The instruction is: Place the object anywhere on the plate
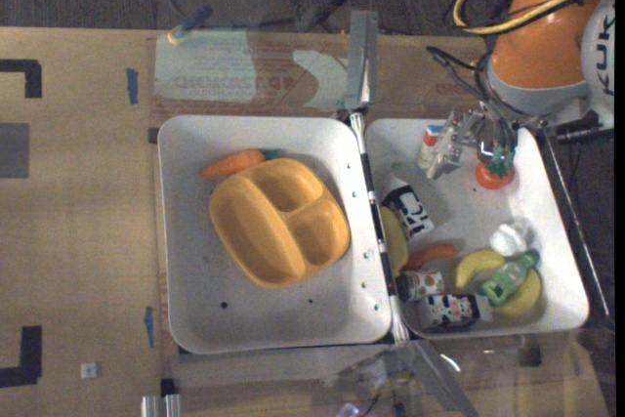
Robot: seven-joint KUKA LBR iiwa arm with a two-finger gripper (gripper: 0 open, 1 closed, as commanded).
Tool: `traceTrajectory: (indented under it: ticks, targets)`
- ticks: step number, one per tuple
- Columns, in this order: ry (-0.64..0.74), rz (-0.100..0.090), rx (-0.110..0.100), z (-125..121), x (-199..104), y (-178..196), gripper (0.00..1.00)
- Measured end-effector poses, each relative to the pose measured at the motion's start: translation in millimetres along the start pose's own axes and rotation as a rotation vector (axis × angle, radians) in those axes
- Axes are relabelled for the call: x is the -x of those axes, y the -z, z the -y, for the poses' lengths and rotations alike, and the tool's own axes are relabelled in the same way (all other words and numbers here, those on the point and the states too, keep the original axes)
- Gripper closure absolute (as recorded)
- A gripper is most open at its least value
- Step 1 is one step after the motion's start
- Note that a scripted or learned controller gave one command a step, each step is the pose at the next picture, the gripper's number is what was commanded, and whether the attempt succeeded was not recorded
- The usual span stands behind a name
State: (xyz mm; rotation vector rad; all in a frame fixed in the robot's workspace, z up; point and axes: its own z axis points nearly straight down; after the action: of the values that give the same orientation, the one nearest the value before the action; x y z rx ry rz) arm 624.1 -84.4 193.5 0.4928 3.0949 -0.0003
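Yellow three-compartment plate (280,222) sits flat in left bin, mid-bin — orange carrot (232,163) touching its upper-left rim.

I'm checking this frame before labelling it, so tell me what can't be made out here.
- Pincer in the camera view: too small and blurred to tell what, if anything, it grips.
- Carrot: lower edge hidden by the yellow plate.
- Cartons in the right bin: print too small to read.
- Arm: cut off by the right edge.
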Motion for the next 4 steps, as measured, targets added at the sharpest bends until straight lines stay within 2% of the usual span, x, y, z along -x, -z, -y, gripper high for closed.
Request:
traceTrajectory:
  ticks: [1,2,3,4]
  targets:
    - [0.417,-0.002,0.003,-57.6,-12.3,-4.8,1.0]
    - [0.945,0.002,0.005,-107.7,-20.1,-6.8,1.0]
    - [0.944,0.002,0.006,-107.2,-19.9,-6.7,0.0]
    - [0.944,0.002,0.006,-107.1,-19.9,-6.7,0.0]
